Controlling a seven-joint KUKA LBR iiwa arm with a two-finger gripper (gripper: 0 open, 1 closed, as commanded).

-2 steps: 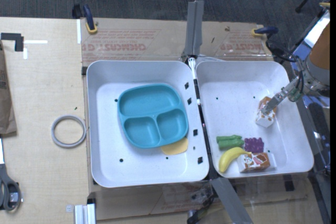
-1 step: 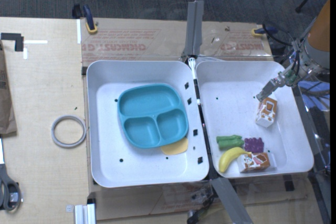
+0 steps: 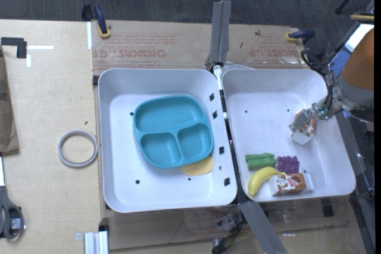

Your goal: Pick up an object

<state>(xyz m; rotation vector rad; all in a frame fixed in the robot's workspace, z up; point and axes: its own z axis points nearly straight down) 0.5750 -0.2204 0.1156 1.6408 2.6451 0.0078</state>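
The right bin has its objects in the near corner: a green vegetable, a purple bunch of grapes, a yellow banana and a small orange-and-white carton. My gripper hangs over the right side of this bin, a little behind the grapes and apart from every object. The arm comes in from the right edge with its orange band above the wrist. In the left bin lies a blue divided plate, and a flat yellow piece pokes out from under its near edge.
A grey divider bar runs between the bins at the back. On the bench to the left lie a grey tape ring and scissors. Clamps hold the cardboard behind the bins.
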